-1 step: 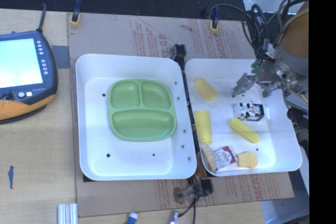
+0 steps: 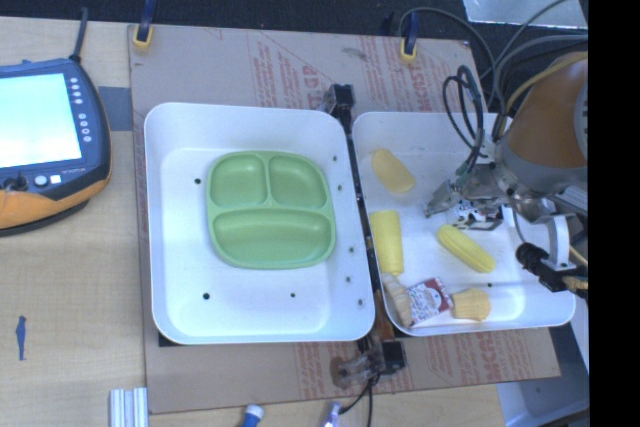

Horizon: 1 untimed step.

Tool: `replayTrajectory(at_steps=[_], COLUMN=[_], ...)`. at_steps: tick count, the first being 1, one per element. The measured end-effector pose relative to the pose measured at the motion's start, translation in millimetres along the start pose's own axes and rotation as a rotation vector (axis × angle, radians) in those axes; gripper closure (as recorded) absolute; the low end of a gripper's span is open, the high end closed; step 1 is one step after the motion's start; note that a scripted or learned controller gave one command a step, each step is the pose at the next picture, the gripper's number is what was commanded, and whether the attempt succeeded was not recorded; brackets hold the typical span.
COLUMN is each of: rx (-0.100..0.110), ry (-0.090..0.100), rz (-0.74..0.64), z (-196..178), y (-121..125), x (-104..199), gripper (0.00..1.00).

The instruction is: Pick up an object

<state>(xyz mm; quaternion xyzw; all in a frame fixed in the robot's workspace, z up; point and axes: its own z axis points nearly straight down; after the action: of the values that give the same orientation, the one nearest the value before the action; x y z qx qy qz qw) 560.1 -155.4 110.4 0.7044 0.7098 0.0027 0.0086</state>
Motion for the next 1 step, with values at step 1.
replayTrajectory(at_steps=[1], rx=[-0.025], ry=[-0.006], rz=[-0.004], z=[5.0], y=[-20.1], x=[-4.2], gripper=[0.00])
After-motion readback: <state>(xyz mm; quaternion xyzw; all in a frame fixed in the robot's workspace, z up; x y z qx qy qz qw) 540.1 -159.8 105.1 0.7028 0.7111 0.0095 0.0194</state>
